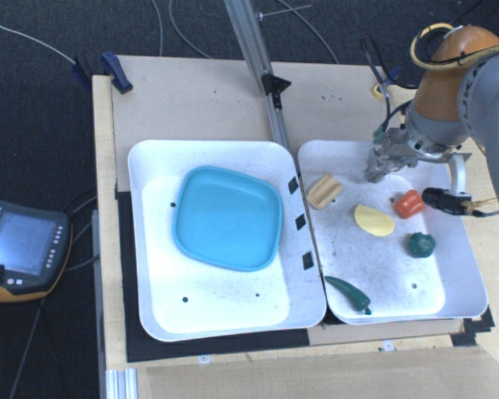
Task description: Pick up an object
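Note:
In the right bin (449,302) lie a tan bread-like block (323,191), a yellow lemon-shaped piece (373,221), a small red pepper (408,204), a dark green broccoli-like lump (421,243) and a green chili (348,293). My gripper (382,166) hangs low over the far part of that bin, between the tan block and the red pepper, touching neither. Nothing shows between its fingers. The grey arm with its orange band (449,81) comes in from the upper right.
A light blue square plate (228,217) lies in the left bin (150,223). A metal post (248,23) slants up from between the bins. A handheld pendant (21,248) lies off the bench to the left, and cables cross the dark floor.

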